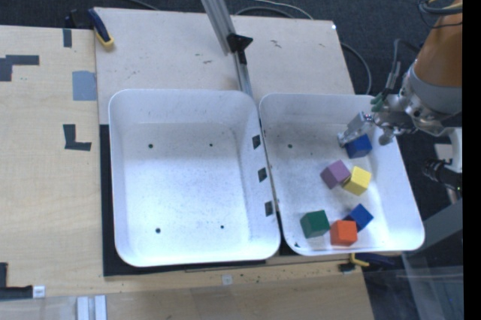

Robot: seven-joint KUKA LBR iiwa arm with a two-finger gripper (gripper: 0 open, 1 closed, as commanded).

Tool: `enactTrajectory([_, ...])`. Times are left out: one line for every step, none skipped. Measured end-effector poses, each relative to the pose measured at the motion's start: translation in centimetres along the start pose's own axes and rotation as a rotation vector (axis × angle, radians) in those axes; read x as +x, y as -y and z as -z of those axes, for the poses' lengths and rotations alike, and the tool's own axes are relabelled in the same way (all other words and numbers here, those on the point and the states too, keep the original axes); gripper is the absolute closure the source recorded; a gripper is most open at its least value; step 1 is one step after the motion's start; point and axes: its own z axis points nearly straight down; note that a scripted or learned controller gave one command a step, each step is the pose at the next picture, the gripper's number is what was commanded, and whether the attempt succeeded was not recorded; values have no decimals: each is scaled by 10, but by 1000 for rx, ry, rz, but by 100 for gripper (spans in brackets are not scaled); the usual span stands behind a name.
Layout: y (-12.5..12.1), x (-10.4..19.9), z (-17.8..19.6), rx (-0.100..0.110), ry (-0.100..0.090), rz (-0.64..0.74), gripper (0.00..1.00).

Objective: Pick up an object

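White right bin (pixel 398 183): the jaws (pixel 355 137) sit closed around a small, plain blue cube (pixel 359 146).

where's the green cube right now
The green cube sits in the right bin, near its front edge, just left of the orange cube and below the purple cube.

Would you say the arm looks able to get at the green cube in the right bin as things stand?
Probably yes. The green cube lies uncovered near the right bin's front, with a gap between it and the orange cube. The pincer sits over a blue cube farther back in the same bin.
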Motion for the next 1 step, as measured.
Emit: enactTrajectory([4, 0, -123, -17, 7, 0, 0])
